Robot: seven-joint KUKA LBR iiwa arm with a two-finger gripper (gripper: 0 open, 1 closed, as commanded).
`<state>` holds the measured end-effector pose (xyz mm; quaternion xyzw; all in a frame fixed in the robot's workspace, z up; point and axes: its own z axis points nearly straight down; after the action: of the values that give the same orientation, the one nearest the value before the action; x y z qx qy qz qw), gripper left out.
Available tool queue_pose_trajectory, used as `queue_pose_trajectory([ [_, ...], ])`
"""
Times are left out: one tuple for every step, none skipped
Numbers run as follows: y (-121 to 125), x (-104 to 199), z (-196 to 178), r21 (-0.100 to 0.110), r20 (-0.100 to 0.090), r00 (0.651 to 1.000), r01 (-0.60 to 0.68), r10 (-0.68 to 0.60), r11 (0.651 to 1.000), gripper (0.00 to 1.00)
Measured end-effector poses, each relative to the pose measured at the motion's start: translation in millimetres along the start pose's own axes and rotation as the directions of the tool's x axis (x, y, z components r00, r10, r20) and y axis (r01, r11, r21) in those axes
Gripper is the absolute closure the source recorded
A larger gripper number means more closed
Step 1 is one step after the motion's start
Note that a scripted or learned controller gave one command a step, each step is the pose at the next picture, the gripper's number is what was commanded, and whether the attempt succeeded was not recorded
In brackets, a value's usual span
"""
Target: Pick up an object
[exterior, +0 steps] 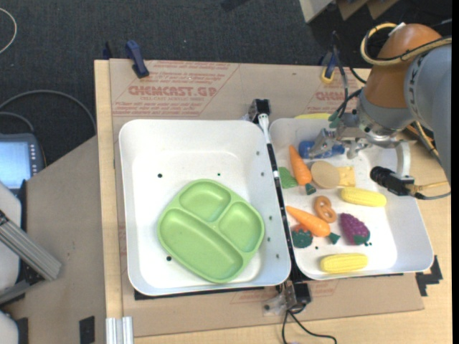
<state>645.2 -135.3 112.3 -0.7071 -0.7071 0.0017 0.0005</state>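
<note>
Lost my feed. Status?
Gripper low over right bin, far end. Nothing seen in grip. Nearest: carrot. Tray in left bin.

Red lettering "CHEMCAST GP" runs across the far side of the brown board (179,84) beneath the bins; smaller print there is illegible.

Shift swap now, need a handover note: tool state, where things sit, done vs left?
Tool: low over the far end of the right bin; fingers unreadable, nothing seen held.
Right bin: two carrots, two corn cobs, grapes, pretzel.
Left bin: green divided plate.
Done: no pick visible.
Left: grasp and lift one object.
</note>
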Motion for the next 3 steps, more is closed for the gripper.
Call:
queue_pose_trajectory([
  [18,29,29,0.018,0.001,1.000,-0.003,0.003,1.000,0.00],
  [17,29,20,0.019,0.000,1.000,-0.004,0.004,1.000,1.00],
  [-19,83,-79,-0.009,-0.004,1.000,0.005,-0.005,1.000,1.00],
])
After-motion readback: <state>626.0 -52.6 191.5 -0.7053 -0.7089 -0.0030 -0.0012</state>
